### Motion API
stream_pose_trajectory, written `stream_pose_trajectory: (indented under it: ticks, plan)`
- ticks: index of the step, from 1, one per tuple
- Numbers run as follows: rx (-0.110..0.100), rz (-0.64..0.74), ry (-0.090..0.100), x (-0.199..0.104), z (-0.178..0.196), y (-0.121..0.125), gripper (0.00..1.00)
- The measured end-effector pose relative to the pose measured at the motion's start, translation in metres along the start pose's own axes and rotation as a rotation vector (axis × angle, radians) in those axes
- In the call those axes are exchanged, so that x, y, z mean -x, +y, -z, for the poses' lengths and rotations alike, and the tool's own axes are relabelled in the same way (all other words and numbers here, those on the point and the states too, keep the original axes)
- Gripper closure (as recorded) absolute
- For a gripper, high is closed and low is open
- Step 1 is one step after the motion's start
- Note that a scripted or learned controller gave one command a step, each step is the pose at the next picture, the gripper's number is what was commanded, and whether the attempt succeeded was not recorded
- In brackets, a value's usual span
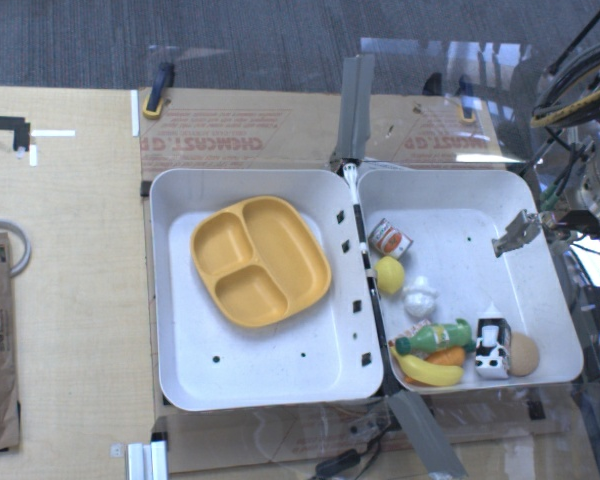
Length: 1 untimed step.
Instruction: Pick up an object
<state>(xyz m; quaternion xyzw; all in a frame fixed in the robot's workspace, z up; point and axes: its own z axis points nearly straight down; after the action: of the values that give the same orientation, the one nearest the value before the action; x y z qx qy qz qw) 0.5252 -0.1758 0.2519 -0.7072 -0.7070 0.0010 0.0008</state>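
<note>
While gripper (517, 232) hovers, state unclear | right bin (540, 298): lemon (390, 275), banana (428, 370), bottle (435, 338) crowded together

Your left bin (170, 298) holds a divided plate (261, 260), set toward its back-left. In your right bin (540, 298), a can (389, 238), lemon (390, 276) and banana (428, 370) line the left wall, back to front; a bottle (435, 338) lies just behind the banana.
</note>
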Motion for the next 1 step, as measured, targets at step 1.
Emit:
stream_pose_trajectory:
  ticks: [1]
  plan:
    - [0.000,0.145,0.000,0.0318,-0.0759,-0.0478,0.00]
